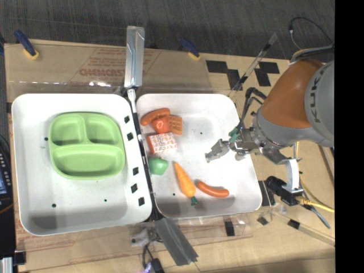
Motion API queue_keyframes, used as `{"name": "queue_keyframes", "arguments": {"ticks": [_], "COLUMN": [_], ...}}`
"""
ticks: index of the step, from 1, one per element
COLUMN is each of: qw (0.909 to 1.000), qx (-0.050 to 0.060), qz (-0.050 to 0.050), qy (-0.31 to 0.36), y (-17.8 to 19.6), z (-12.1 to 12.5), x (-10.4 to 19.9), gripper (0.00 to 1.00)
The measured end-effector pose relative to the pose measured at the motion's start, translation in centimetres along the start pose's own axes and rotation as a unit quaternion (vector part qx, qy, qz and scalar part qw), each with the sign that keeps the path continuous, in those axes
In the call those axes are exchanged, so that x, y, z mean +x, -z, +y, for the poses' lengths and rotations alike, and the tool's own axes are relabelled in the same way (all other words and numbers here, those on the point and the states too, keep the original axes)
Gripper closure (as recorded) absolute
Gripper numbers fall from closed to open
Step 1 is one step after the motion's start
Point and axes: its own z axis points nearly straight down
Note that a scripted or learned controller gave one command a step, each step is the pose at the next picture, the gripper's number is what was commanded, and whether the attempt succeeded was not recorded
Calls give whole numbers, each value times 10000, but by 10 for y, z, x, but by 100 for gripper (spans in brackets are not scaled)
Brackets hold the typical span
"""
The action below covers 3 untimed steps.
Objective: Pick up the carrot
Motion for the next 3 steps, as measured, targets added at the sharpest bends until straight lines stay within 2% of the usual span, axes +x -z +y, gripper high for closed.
{"name": "queue_keyframes", "arguments": {"ticks": [1,2,3], "qw": [9973,9971,9932], "qx": [-16,-6,-23], "qz": [-6,-9,-8], "qy": [740,761,1161], "y": [-114,-105,-13], "z": [2,1,13], "x": [51,51,98], "gripper": [0,100,100]}}
